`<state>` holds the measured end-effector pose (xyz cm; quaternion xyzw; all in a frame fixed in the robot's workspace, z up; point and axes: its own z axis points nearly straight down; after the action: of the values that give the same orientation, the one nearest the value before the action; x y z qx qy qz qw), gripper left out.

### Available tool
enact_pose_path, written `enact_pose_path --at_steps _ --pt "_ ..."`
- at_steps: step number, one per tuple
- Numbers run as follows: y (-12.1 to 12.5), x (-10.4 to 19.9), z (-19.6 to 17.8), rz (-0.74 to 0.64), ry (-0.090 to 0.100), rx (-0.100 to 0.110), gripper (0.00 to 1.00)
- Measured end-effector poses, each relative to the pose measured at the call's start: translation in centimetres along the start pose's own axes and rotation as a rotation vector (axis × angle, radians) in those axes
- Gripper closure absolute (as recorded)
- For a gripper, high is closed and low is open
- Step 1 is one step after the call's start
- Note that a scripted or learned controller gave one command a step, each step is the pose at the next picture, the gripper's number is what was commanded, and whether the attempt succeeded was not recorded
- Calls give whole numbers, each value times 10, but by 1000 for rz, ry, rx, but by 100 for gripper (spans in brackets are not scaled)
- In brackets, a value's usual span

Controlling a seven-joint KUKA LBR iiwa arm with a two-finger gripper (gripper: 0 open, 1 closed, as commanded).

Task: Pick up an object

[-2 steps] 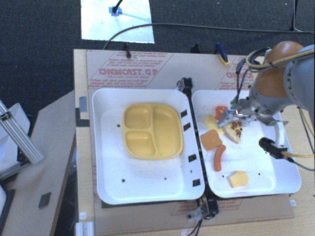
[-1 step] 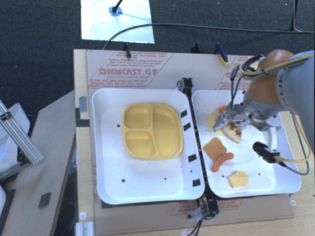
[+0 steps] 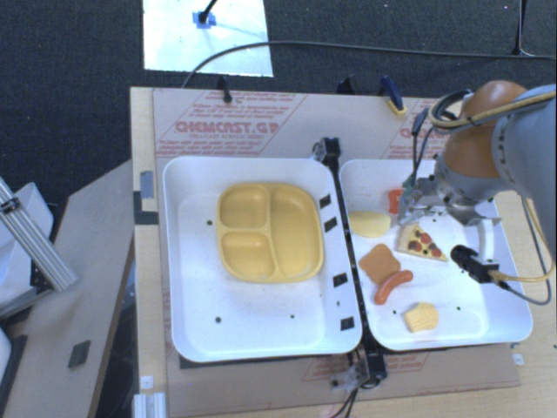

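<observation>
1. The gripper [image 3: 416, 200] is low over the far part of the right bin [image 3: 505, 325], just far of the pizza slice [image 3: 424, 244]. From where I stand I cannot tell how the hand is set; the wrist and its cabling crowd it.

2. The nearest candidate for a pick looks to be the pizza slice, lying flat near the middle of the right bin. A small red piece [image 3: 394, 200] sits just left of the gripper, partly hidden, so that could be the target instead.

3. The risk I see is crowding. The pale yellow oval [image 3: 371, 225] lies just left, and the orange slab [image 3: 379, 263] and the sausage [image 3: 393, 286] lie nearer, touching each other. A descent slightly off could nudge a neighbour or pinch two things.

4. The slice is thin and flat on the floor. I judge the tool could slide over it and come up with nothing.

5. The slice's long axis runs roughly left-far to right-near, its narrow tip towards the right-near side and its wide crust edge towards the left.

6. The yellow divided plate [image 3: 268, 232] in the left bin [image 3: 187, 320] is well apart from all this.
</observation>
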<state>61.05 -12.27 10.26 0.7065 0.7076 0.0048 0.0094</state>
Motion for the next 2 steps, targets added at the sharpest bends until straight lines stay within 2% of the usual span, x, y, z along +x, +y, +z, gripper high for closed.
enact_pose_path --at_steps 1,2 --pt "8 -2 -45 -2 5 13 100" --pt "9 -1 -110 -4 5 11 100"
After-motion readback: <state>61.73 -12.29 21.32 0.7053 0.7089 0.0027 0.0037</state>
